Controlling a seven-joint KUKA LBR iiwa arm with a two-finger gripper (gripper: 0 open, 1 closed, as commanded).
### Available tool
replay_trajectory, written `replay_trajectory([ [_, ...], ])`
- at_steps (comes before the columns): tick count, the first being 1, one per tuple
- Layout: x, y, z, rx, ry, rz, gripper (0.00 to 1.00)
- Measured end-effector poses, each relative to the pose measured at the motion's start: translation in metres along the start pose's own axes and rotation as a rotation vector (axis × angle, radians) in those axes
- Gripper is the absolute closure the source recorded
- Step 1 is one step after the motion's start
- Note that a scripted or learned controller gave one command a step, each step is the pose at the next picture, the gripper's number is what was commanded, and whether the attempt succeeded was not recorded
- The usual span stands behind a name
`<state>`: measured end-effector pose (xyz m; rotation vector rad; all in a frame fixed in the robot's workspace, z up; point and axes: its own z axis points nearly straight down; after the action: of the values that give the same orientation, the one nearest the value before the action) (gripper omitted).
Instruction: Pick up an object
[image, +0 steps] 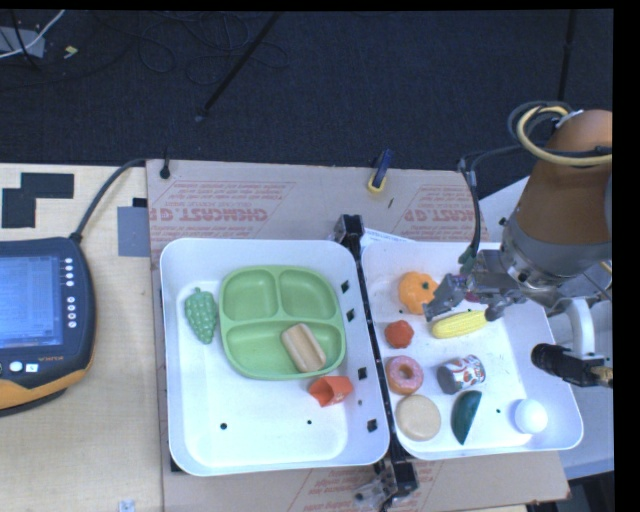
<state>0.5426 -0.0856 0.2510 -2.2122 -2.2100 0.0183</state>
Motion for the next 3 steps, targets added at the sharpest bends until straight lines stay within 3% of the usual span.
replay_trajectory([
  [1,0.000,0.002,-0.005,-0.010,-0.001,-0.002,0.00],
  [3,-0.017,0.009,0.113,-0.005,0.000,-0.001,0.00],
])
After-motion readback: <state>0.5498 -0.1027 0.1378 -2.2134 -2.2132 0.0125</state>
